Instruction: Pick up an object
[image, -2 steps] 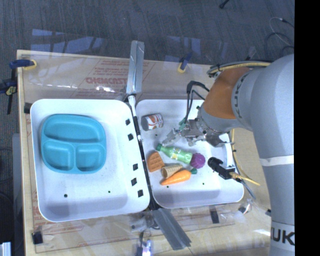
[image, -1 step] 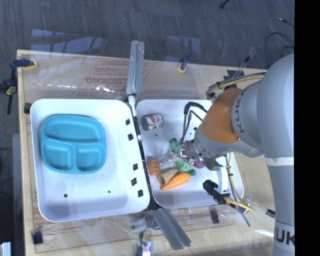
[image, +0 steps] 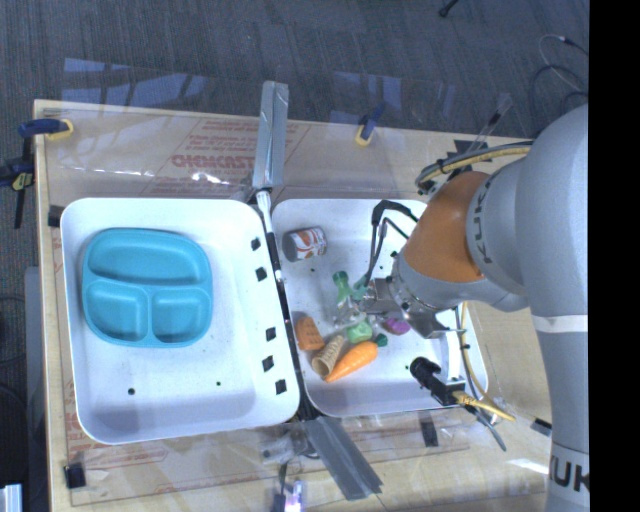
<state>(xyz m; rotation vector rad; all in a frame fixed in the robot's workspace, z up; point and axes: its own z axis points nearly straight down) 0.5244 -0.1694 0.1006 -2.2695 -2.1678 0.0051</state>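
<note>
My gripper (image: 372, 302) is low in the right bin (image: 330, 400), among a cluster of small toys. A green piece (image: 344, 289) lies just to its left and another green piece (image: 360, 328) sits right below it. A purple piece (image: 398, 324) pokes out beside the wrist. An orange carrot (image: 353, 362) lies toward the front, next to a tan cone (image: 328, 356) and a brown piece (image: 308, 332). A small striped can (image: 305, 242) lies on its side at the bin's far left corner. The arm hides the bin's right part.
The left bin (image: 150, 400) holds a blue divided tray (image: 146, 286) at its far left. A raised divider with black clips (image: 272, 330) separates the two bins. Blue clamps (image: 40, 128) sit on the bench's far left edge.
</note>
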